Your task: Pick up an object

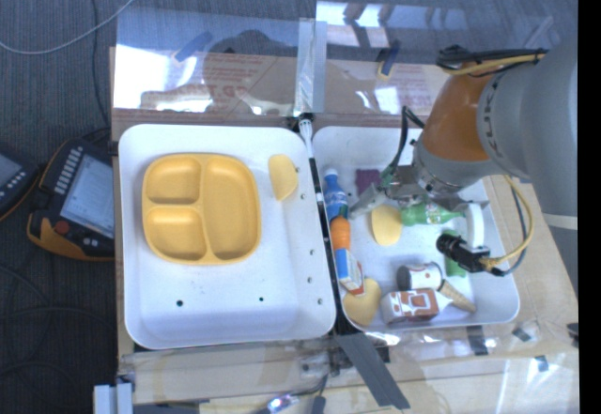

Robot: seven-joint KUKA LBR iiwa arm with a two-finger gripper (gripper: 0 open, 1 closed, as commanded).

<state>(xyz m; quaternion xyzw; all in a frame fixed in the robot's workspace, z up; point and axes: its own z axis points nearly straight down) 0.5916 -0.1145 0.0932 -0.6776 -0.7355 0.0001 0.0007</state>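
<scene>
A small red-and-white carton [413, 305] is seen at the right bin's [502, 304] front, while the gripper [402, 189], its opening indiscernible, is lowered beside a yellow lemon-like piece [386, 225].

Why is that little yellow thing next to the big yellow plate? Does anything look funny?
The small yellow piece leans against the left bin's right wall, apart from the divided yellow plate. Every other toy is crowded into the right bin, where the hand is reaching.
</scene>
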